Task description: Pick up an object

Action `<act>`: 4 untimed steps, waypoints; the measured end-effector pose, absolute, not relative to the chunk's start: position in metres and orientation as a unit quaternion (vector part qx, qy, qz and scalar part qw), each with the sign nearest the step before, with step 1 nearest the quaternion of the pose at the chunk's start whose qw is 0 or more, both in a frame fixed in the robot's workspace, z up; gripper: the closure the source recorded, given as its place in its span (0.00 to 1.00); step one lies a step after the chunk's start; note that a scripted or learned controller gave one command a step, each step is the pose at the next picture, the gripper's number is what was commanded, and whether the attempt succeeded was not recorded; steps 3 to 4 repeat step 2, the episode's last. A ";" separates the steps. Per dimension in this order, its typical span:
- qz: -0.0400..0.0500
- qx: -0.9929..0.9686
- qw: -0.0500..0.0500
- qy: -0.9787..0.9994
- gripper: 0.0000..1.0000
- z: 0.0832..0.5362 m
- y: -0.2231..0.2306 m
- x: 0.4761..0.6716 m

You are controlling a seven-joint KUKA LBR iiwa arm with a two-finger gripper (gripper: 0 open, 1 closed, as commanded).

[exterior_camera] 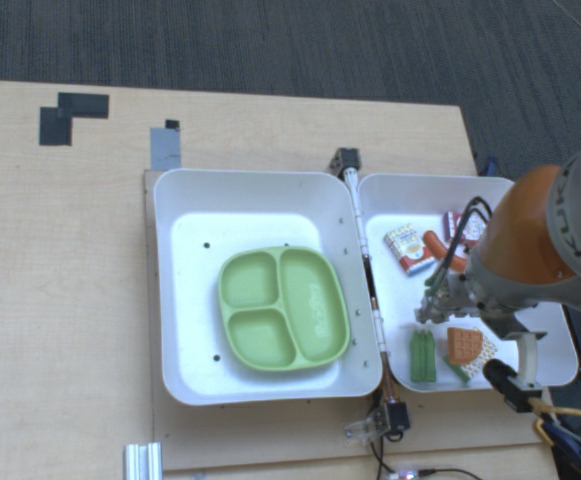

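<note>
Right white bin (pixel 560 363) held four small items; left white bin (pixel 165 298), one green three-compartment plate (pixel 284 309). Gripper (pixel 432 308) grasp: cannot tell.

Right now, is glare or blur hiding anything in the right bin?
Camera view: bright, even light washes the right bin's white floor without hiding items; the green piece and orange cracker read fairly sharp; the arm itself, not glare, covers the bin's right part.

Two white bins are seen side by side on the counter (pixel 60 268). A green divided plate (pixel 283 309) lies in the left bin (pixel 185 298); the arm (pixel 540 238) is lowered over the right bin (pixel 395 363), near a green item (pixel 423 355).
</note>
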State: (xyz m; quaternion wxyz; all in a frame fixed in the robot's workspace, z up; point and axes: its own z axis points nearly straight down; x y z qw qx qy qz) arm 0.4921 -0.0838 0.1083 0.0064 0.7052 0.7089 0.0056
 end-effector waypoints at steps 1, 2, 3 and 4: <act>0.006 0.706 0.006 0.709 0.00 0.108 -0.084 0.492; 0.007 0.704 0.007 0.710 1.00 0.119 -0.083 0.493; 0.007 0.704 0.007 0.710 1.00 0.119 -0.083 0.493; 0.007 0.704 0.007 0.710 1.00 0.119 -0.083 0.493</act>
